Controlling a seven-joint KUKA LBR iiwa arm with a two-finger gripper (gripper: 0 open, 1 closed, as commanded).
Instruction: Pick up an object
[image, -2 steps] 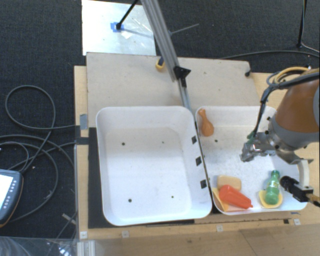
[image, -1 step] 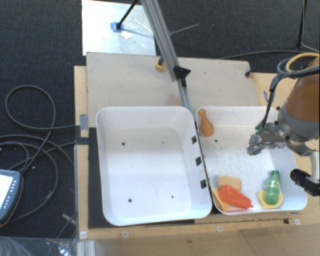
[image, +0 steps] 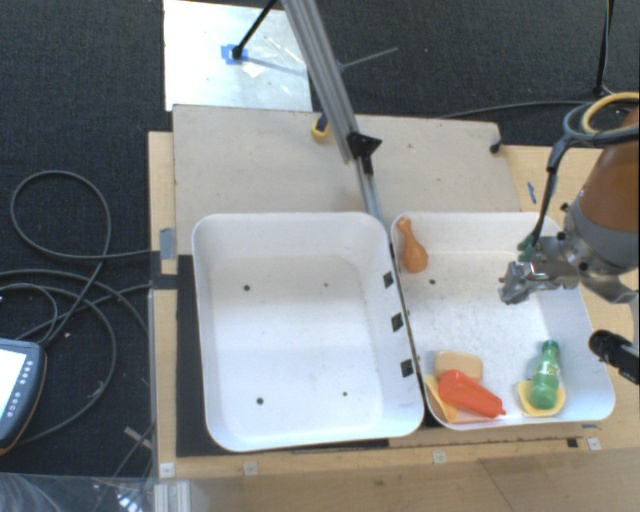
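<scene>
The right bin (image: 470, 235) holds several small toy items. An orange drumstick-shaped piece (image: 410, 248) lies by its far left corner. At the front, a red-orange carrot-like piece (image: 470, 395) rests beside a tan slice (image: 458, 364). A green bottle (image: 545, 375) lies on a yellow piece (image: 541, 402) near the front right corner. My gripper (image: 515, 284) hangs over the right side of this bin, above and behind the bottle, with nothing seen between its fingers.
The left bin (image: 215, 235) sits beside the right one, with a black-marked divider rim (image: 398, 320) between them. A grey metal pole (image: 335, 85) slants across the back of the bench. Cables lie on the floor at the left.
</scene>
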